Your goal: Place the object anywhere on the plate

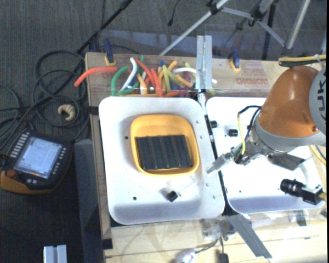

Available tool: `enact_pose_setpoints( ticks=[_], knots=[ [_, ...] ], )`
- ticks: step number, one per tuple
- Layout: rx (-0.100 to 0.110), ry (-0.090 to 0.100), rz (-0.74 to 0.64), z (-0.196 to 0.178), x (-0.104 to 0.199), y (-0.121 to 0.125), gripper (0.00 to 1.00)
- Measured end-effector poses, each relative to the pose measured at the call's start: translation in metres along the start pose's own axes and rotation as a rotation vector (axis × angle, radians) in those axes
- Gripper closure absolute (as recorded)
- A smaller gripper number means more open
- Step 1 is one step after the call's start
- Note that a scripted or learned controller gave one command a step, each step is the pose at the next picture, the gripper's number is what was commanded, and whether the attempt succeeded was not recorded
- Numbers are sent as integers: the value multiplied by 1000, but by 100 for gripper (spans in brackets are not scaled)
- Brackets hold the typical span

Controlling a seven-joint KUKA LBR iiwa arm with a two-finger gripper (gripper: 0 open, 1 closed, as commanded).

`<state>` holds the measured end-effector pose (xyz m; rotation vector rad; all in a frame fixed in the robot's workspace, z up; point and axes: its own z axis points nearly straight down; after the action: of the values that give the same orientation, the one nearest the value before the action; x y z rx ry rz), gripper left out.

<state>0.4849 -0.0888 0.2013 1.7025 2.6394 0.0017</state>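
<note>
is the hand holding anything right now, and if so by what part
It cannot be told: the hand sits under the arm's orange band above the right bin. A small black object lies loose in the left bin, just below the yellow plate.

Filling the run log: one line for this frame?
arm: over right bin | block: left bin floor, below plate | plate: dark mat inside

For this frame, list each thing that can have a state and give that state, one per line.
Yellow plate: in the left bin, upright, with a dark ribbed insert lying flat in it.
Small black object: on the left bin's floor, just below the plate, not on it.
Gripper: over the right bin near the divider; nothing seen in it.
Teach pendant: screen lit.
</note>
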Motion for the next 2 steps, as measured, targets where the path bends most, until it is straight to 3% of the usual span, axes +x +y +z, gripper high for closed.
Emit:
enact_pose_setpoints(
  ticks=[1,2],
  knots=[
    [-2,0,0,-9,0,1,100],
    [3,0,89,18,-34,89,100]
  ],
)
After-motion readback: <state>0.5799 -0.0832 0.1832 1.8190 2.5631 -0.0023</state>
